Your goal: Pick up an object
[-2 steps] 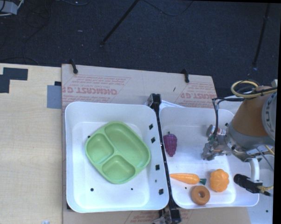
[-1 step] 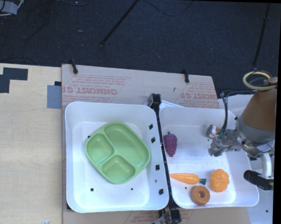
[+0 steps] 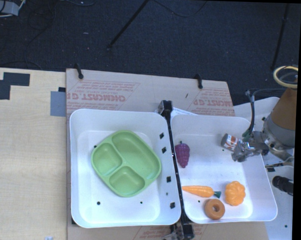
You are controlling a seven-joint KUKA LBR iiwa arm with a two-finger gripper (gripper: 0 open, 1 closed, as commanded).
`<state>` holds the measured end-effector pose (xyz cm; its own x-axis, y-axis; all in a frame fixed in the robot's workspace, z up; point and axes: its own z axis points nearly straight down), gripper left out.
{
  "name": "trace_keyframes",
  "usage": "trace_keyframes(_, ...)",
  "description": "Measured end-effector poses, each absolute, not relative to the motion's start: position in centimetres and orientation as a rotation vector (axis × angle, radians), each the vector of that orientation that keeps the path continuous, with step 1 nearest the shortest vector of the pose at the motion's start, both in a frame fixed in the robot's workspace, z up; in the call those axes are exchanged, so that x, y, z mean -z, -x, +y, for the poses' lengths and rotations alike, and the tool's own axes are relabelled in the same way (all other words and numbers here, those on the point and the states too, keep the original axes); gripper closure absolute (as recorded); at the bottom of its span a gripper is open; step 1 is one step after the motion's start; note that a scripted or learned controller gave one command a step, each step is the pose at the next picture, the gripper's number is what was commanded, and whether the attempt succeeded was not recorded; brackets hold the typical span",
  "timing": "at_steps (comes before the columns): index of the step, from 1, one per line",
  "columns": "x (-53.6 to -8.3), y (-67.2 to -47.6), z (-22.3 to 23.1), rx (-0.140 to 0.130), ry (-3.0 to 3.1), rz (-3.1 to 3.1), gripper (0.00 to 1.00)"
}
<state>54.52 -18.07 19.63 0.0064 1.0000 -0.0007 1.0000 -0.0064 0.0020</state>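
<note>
Hovering over right bin (image 3: 260, 161) — tool (image 3: 237, 149), jaw state can't tell; grapes (image 3: 182, 154) left of it, carrot (image 3: 199, 191), donut (image 3: 215, 209) below-left.

One overhead camera looks slantwise onto both bins (image 3: 75, 138)

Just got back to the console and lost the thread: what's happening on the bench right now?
The arm reaches in over the right bin, with its end effector low near the bin's upper right. That bin holds purple grapes, a carrot, a donut and an orange fruit, all lying apart from the end effector. The left bin holds a green tray. Nothing looks lifted yet.
</note>
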Motion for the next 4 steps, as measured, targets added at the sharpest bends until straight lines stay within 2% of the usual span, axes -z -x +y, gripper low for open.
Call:
trace_keyframes(1,-24.1,-54.9,-17.6,-0.003,-2.218,2.221,1.00)
trace_keyframes(4,-22.2,-54.9,-1.5,0.002,-2.219,2.231,1.00)
